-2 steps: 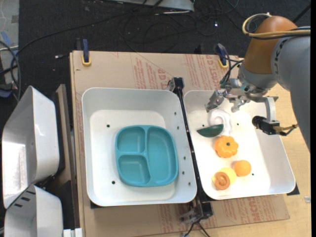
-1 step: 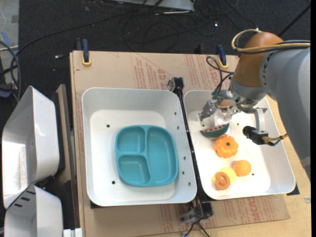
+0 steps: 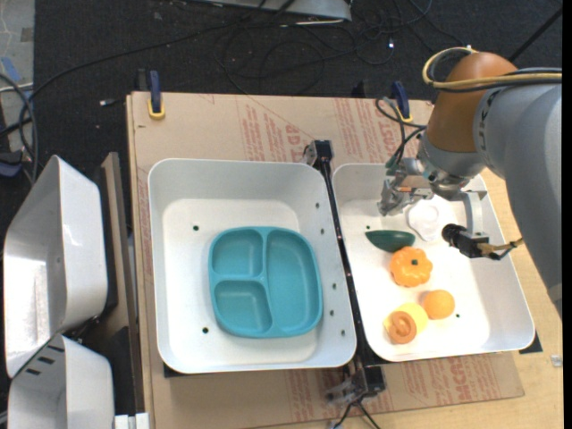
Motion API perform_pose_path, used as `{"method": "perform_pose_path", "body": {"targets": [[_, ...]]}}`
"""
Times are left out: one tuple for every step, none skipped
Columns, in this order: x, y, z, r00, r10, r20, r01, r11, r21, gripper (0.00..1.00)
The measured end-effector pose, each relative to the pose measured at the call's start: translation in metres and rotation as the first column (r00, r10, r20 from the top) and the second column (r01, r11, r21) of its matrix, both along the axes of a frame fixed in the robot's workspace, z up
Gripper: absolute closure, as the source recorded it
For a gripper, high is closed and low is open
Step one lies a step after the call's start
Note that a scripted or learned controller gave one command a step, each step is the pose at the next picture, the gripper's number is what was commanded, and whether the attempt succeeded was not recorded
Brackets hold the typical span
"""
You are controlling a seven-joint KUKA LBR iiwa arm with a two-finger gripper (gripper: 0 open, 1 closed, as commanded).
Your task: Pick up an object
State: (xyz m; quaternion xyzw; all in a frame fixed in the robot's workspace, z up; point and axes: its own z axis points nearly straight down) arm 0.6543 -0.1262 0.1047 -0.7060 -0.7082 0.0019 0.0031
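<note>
Front of right bin: you have a yellow and orange round piece (image 3: pixel 403 325) nearest to you, and just beside it a small orange ball (image 3: pixel 438 305).

Middle of right bin: an orange pumpkin (image 3: pixel 410 267) lies just behind those two, and a dark green leaf-shaped piece (image 3: pixel 391 238) is almost touching its upper left side.

Back of right bin: a white object (image 3: pixel 424 219) lies near the leaf piece, directly under the wrist.

Right bin (image 3: pixel 505 333): all the candidates for picking are here, close together.

Left bin (image 3: pixel 170 239): it holds a teal divided tray (image 3: pixel 265 281) and nothing small to pick.

Arm: it reaches in from the right, with the orange band (image 3: pixel 460 105) above the wrist.

Gripper (image 3: pixel 398 195): it hangs low over the back of the right bin, near the white object and the leaf piece. You cannot tell from this angle if it is released or clenched, and nothing is seen between its parts.

Step in hand, as I judge: the descent toward a target at the back of the bin.

Advice for a good grasp: please choose one object and centre over it. The leaf piece looks flat and thin, so it may slip. The pumpkin is rounder and probably easier, but its neighbours are close and may be pushed.

Check before lifting: confirm that the object really sits in the grip.
</note>
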Motion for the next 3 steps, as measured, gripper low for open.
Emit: {"method": "perform_pose_path", "body": {"targets": [[-0.006, 0.005, 0.056, 1.0, 0.0, 0.009, 0.0, 1.0, -0.002, 1.0], [-0.012, -0.001, 0.102, 1.0, -0.004, 0.009, 0.004, 1.0, -0.002, 1.0], [-0.011, 0.0, 0.102, 1.0, -0.002, 0.004, 0.002, 1.0, -0.001, 1.0]]}}
